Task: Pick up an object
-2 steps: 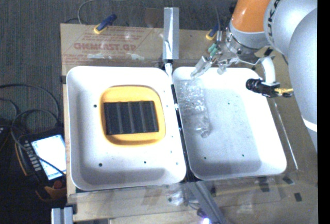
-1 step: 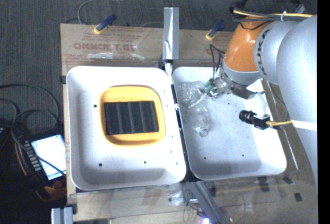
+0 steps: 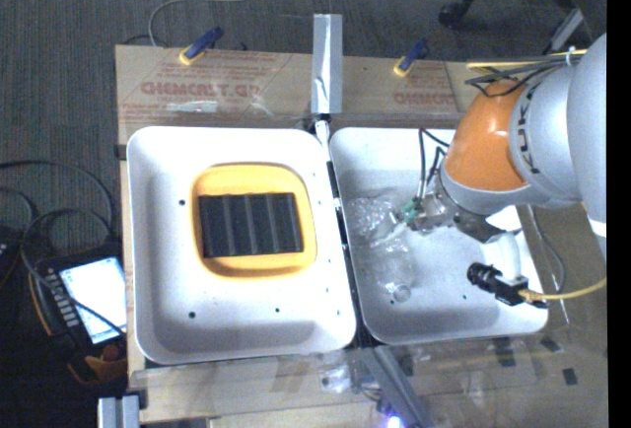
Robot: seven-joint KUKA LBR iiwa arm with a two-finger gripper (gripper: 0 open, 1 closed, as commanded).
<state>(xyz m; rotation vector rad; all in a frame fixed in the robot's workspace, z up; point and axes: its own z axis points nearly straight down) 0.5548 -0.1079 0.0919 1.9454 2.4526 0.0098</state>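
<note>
2 shallow white bins side by side, left bin [image 3: 158, 318] holding a yellow-framed rectangular tray with dark ridged slats [image 3: 252, 220], right bin [image 3: 434, 318] holding a crumpled clear plastic bag [image 3: 380, 219] just beside the gripper [image 3: 422, 214], grip state cannot be told.

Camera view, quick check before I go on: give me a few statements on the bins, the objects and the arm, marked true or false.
1. The yellow tray with dark slots lies in the left bin. True.
2. The arm hangs over the left bin. False: it is over the right bin.
3. A clear crumpled plastic item lies in the right bin. True.
4. The yellow tray is between the pincer's fingers. False: it lies apart from the pincer, in the other bin.
5. Two blue clamps sit on the cardboard behind the bins. True.
</note>
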